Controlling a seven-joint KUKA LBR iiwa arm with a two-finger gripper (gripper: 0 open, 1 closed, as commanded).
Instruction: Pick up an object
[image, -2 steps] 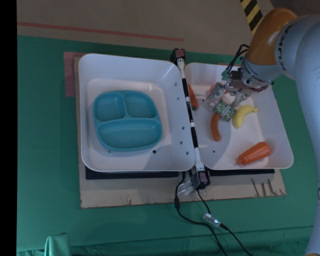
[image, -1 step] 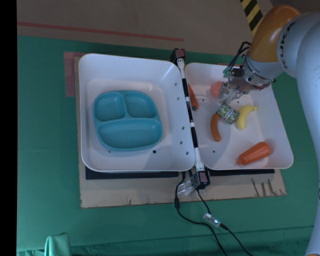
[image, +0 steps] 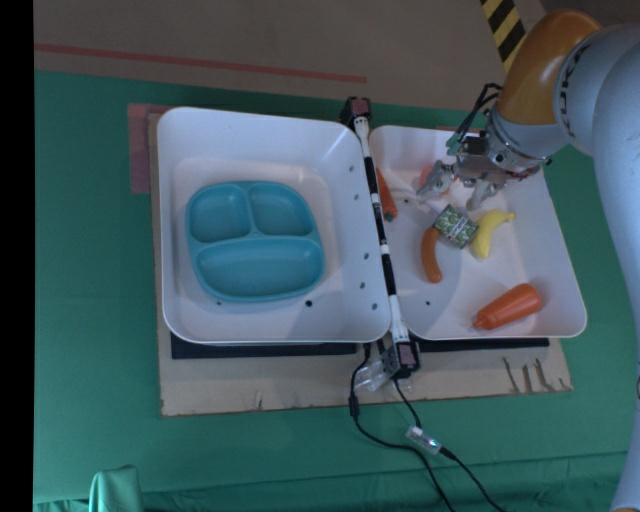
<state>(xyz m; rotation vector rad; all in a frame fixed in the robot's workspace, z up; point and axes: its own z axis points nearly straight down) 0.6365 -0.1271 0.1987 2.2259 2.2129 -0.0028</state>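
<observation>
My gripper (image: 458, 188) hovers over the back part of the right bin (image: 560, 300), with its fingers spread open and nothing between them. Just below it lies a small green packet (image: 456, 226), and a yellow banana (image: 492, 231) sits to that packet's right. A red-orange sausage (image: 430, 256) lies left of the packet. A large orange carrot (image: 507, 306) rests near the bin's front. A thin small carrot (image: 385, 195) lies against the bin's left wall. A small reddish piece (image: 424, 178) peeks out beside the left finger.
The left bin (image: 175, 135) holds a teal divided plate (image: 255, 241). A black and white divider bar (image: 378, 215) runs between the bins. Cables (image: 420, 440) trail over the green cloth in front.
</observation>
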